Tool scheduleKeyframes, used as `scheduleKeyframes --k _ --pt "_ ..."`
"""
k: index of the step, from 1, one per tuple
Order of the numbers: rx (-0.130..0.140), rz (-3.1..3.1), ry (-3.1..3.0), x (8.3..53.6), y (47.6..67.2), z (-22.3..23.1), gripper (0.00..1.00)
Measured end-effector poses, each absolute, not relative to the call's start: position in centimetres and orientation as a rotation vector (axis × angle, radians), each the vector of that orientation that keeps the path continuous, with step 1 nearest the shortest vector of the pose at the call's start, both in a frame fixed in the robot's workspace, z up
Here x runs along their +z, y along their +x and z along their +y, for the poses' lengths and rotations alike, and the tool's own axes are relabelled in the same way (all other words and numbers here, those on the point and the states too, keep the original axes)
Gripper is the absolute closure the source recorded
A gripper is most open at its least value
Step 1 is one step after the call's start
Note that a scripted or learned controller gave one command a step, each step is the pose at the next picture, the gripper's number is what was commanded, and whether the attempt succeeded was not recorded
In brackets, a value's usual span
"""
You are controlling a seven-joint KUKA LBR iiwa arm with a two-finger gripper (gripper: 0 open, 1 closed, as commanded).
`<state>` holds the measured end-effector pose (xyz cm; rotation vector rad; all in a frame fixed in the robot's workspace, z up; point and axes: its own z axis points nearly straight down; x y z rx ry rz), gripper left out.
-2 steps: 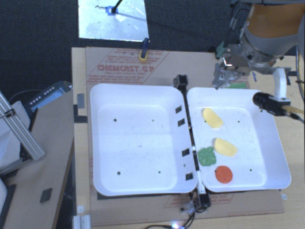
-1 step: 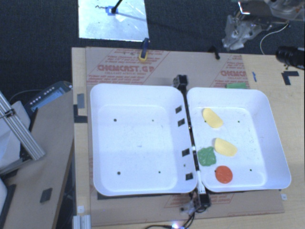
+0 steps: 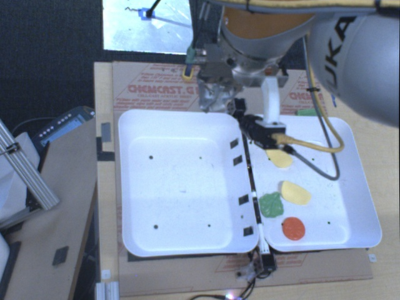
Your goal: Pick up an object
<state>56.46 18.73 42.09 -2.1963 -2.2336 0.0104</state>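
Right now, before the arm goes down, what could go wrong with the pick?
The gripper sits over the far rim of the left bin, apart from every object; a descent here might strike the rim.
The green piece lies close beside a yellow piece, so one may drag the other.

Four small flat pieces lie in the bin on my side, all towards its inner wall. One yellow piece lies farthest back. A second yellow piece lies just beside a green piece, and a red disc lies nearest the front rim.
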Motion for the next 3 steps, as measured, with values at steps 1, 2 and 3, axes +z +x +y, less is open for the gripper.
scheduleKeyframes --k 1,2,3 --pt "-0.019 -2.231 -2.220 52.2 55.5 17.6 1.00" --pt "-0.004 -2.234 -2.205 51.9 49.5 23.9 1.00" --pt "0.003 -2.215 -2.228 48.5 48.7 15.7 1.00"
